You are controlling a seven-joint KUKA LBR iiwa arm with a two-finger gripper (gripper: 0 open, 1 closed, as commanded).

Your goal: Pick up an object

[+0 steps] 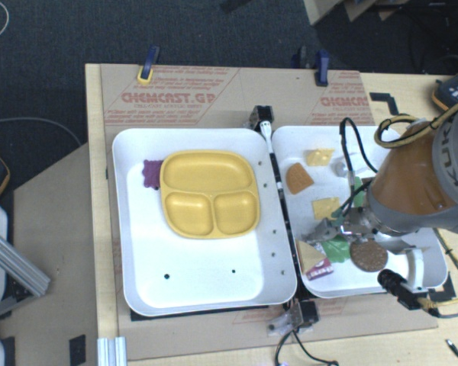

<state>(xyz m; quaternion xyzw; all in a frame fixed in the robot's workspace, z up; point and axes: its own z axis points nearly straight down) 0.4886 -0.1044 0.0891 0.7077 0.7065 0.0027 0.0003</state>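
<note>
Camera view showed my arm [412,181] reaching in from the right over the right bin [435,269], with my jaws low in that bin's near-left part, around the gripper [337,231]. Whether the jaws were released or clenched, I could not tell; the wrist hid too much of them, and I could not see anything held between them.

The nearest candidate was a green item [337,248], lying just below and touching or nearly touching the jaws, on the side toward the near rim. Its long axis seemed to run roughly left to right, though part of it was covered. Just to its right sat a brown round disc [369,256], and to its lower left a pale wedge with a pink edge [318,266]. A yellow block [325,207] lay just beyond the jaws, with a brown biscuit-like piece [298,178] and a pale yellow piece [319,157] farther toward the far rim.

The left bin [137,227] held a yellow divided tray [211,193], its three compartments bare, with a purple item [151,173] tucked against its left edge, and two small dark specks near the front. Both bins rested on the brown surface [103,204].

I judged the green item the likely target, needing only a short drop.
</note>
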